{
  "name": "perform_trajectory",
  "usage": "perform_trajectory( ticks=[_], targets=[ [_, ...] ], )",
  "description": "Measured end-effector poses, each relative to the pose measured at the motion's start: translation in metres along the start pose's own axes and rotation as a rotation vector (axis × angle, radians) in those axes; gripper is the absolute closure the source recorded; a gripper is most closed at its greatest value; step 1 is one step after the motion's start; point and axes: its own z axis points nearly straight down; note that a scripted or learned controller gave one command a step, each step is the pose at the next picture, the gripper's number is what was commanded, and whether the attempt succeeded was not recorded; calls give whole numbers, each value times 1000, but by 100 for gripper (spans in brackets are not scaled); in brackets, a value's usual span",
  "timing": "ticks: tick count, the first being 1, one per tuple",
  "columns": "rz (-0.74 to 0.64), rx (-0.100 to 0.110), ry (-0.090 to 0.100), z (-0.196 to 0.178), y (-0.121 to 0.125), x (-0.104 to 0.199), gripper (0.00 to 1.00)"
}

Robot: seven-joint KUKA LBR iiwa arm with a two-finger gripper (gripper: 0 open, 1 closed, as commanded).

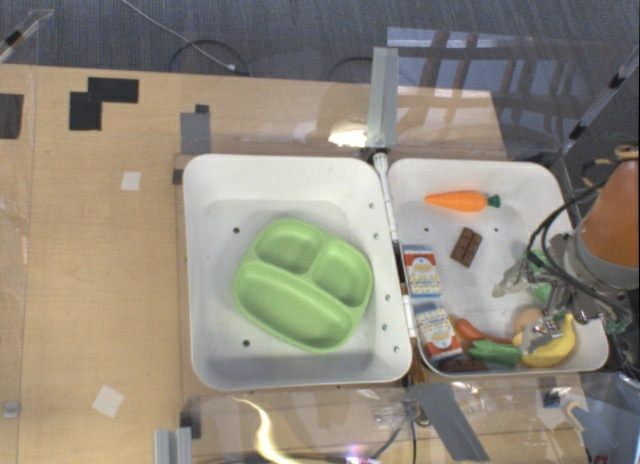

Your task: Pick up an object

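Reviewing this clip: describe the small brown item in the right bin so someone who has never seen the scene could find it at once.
Start at the right bin, the one without the green plate. Below the orange carrot near its far wall lies the chocolate bar, on bare floor. It is the one dark brown, flat rectangle, apart from the pile of toys near the front.

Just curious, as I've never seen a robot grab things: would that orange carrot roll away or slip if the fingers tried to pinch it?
Probably. The carrot looks rounded and tapered, so it may roll on the smooth bin floor. It looks like glossy plastic, likely light, stiff, a bit slippery.
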Motion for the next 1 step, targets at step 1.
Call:
perform_trajectory(
  ticks=[1],
  targets=[
    [-366,11,-18,34,-32,-56,0]
  ],
)
